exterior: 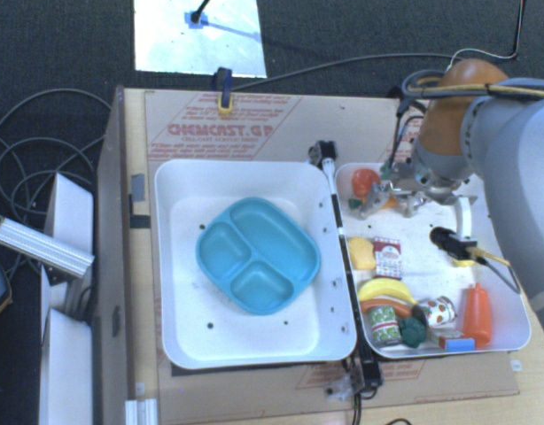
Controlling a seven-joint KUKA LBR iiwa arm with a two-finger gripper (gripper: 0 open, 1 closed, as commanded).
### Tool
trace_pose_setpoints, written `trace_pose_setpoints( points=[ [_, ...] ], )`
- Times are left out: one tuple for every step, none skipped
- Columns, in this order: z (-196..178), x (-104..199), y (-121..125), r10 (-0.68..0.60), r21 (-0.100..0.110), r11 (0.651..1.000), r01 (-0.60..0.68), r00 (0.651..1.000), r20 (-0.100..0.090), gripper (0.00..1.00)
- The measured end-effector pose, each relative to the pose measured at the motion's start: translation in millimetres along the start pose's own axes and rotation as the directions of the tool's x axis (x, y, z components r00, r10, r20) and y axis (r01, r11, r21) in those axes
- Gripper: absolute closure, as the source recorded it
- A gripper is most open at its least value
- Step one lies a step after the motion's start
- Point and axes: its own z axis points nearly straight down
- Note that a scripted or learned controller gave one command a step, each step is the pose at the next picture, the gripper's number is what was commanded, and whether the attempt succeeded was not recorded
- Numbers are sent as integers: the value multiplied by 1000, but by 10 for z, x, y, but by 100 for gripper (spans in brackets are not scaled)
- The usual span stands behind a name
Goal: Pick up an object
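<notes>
The grey arm's jaws (389,195) are hovering at the right white bin's (511,330) far corner, beside a small round red toy tomato (365,181); whether they are released or clenched cannot be told. The tomato is likely light, smooth and prone to rolling, best pinched across its middle.

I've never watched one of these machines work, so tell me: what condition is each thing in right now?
hand: low over the right bin's far end, by the red toy.
blue plate: flat in the left bin, nothing on it.
banana: lying in the right bin.
orange bottle: lying on its side.
red-and-white box: lying flat.
</notes>
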Motion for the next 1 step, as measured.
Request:
trace_pose_setpoints(
  points=[
    [-1, 141, 2, 3, -4, 1000, -3, 1000, 7, 0]
  ],
)
